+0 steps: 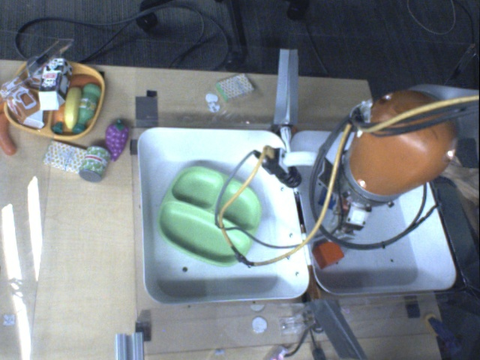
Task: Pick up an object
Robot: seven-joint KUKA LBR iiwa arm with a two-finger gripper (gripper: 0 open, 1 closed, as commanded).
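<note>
Here's the arm (401, 145), reaching in from the right and hanging over the right bin (427, 272), its orange band filling much of that side. The gripper (346, 220) sits low beneath the wrist, buried among cables, and whether it is spread or closed I cannot tell. Just below it and a touch to the left lies a small orange-red object (327, 254), tucked into the right bin's near-left corner, hard by the wall that divides the two bins. That looks like the nearest candidate for a pick: it sits just beside the tool, toward the camera-near edge. It's a compact, blocky lump with no clear long axis, so I can't say which way it points. Over in the left bin (150, 223) rests a big green object (210, 216), two rounded lobes side by side, its long axis running from upper-left to lower-right, well apart from the gripper. A yellow cable (259, 167) loops across it. Reaching that one would mean crossing the divider.
</note>
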